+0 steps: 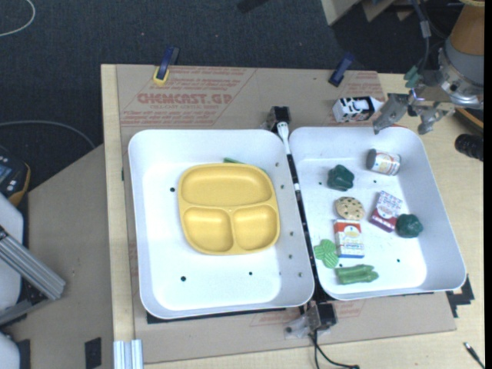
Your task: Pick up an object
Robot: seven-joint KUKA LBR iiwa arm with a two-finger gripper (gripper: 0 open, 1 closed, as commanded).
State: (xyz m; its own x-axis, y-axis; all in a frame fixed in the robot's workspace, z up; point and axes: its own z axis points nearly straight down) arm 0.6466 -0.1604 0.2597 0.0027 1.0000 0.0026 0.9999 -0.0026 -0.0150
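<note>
The right bin (438, 206) holds several small items: a small can (383, 161) lying on its side, a dark green piece (340, 177), a round cookie (350, 207), a red and white packet (387, 210), another dark green piece (408, 225), a red and white box (350, 239), a light green piece (327, 252) and a long green vegetable (355, 274). My gripper (404, 120) hangs over the bin's back rim at the upper right. It is open, nothing sits between its fingers, and the can lies just in front of it.
The left bin (154, 229) carries a yellow divided plate (228, 206), with a green sliver (233, 161) peeking out behind it. A black and white toy (356, 108) lies on the cardboard behind the right bin, left of my gripper. Clamps (163, 65) hold the board's back edge.
</note>
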